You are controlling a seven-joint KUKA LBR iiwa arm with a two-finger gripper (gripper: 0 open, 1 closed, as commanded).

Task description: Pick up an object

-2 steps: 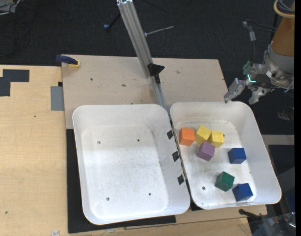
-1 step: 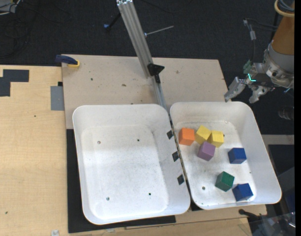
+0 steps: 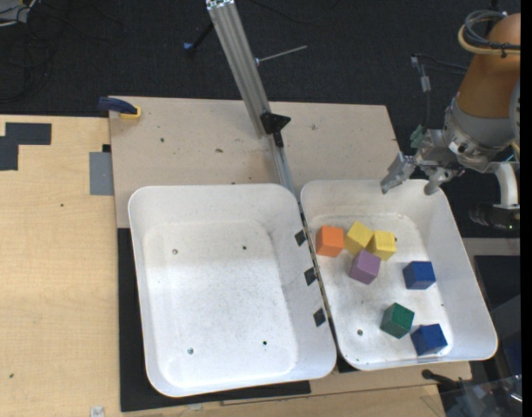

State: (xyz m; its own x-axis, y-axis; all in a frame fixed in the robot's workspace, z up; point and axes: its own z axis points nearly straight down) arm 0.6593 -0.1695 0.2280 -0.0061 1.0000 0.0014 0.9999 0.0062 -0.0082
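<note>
The right bin (image 3: 462,259) holds several small cubes: an orange cube (image 3: 329,241), two yellow cubes (image 3: 360,234) (image 3: 385,244), a purple cube (image 3: 365,267), a green cube (image 3: 396,320) and two blue cubes (image 3: 418,274) (image 3: 429,338). My gripper (image 3: 415,177) hangs above the far rim of this bin, at the back right. Its two grey fingers are spread apart and hold nothing. The nearest cubes lie well below and to the left of it.
The left bin (image 3: 153,233) sits beside the right one, with black clips (image 3: 308,274) along the shared edge. A slanted aluminium bar (image 3: 244,63) rises behind the bins. A wooden bench top (image 3: 49,259) extends to the left.
</note>
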